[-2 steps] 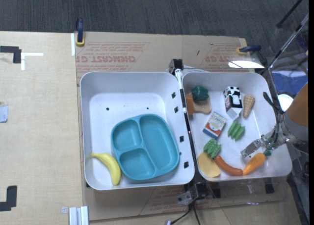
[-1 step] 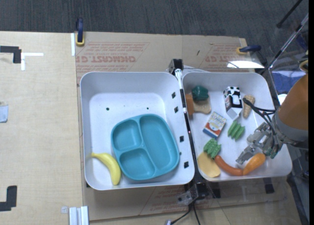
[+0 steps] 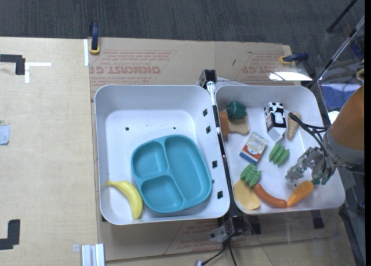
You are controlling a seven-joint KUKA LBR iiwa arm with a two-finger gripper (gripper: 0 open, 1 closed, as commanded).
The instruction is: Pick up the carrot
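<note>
One end effector (image 3: 306,172) (fingers indistinct) over carrot (image 3: 299,193).

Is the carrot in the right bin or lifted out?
In the bin. The carrot lies on the right bin floor near its front edge, with the end effector just above.

Bright, even overhead light, soft shadows, slightly soft focus throughout.

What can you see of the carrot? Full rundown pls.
The carrot is a small orange toy, plastic-looking, tapering to a point. It lies flat on the floor of the right bin, near the front right corner, its point aimed at the front left. The gripper hangs just above its thick end; whether they touch is unclear. Its tip meets or nearly meets the sausage.
</note>
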